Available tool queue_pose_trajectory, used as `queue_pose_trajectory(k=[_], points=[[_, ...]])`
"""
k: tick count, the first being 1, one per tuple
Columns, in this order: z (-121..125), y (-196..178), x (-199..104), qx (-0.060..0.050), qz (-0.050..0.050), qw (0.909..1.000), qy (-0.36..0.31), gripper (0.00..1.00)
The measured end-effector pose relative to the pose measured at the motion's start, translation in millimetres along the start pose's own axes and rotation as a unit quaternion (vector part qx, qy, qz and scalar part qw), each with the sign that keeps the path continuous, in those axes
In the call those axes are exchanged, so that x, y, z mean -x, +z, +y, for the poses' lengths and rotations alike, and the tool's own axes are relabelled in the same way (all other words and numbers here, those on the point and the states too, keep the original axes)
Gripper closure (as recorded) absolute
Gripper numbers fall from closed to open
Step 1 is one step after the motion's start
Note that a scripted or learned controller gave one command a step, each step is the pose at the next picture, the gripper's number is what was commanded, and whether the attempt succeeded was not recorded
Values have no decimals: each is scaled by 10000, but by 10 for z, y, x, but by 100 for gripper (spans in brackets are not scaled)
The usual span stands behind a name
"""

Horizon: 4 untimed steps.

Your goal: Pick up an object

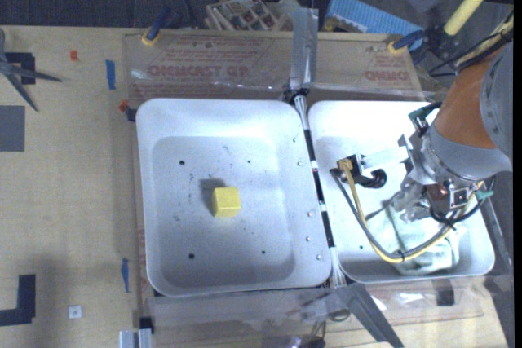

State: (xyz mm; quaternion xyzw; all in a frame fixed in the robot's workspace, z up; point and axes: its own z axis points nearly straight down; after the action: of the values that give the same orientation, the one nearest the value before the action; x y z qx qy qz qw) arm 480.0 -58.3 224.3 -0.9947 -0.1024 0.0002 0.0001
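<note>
Yellow block (226, 201), small and roughly cubic, resting alone near the middle of the left bin (163, 126), slightly toward the near-left of its floor. No marked long axis; edges turned a little off the bin walls. Untouched, nothing beside it.

Across the central divider (314, 191), in the right bin (359, 114): gripper (405, 212) hanging low over the floor, amid yellow and black cabling (367, 228). Cannot tell whether open or closed from this slanted view; nothing visibly held.

Block well apart from the gripper, lying to the view's left at about the same depth. Judged need: lift clear of the divider, travel leftward across it, then descend over the block. Single arm, so no choice of reach.
</note>
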Motion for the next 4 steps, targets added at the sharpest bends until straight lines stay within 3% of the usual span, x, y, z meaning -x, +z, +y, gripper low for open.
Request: queue_pose_trajectory(k=[1, 2, 4], points=[[12, -673, 4, -2, -3, 10000, 2, 100], [142, -1134, -588, -1, -2, 10000, -16, 100], [147, -1327, -597, 2, -1, 10000, -28, 100]])
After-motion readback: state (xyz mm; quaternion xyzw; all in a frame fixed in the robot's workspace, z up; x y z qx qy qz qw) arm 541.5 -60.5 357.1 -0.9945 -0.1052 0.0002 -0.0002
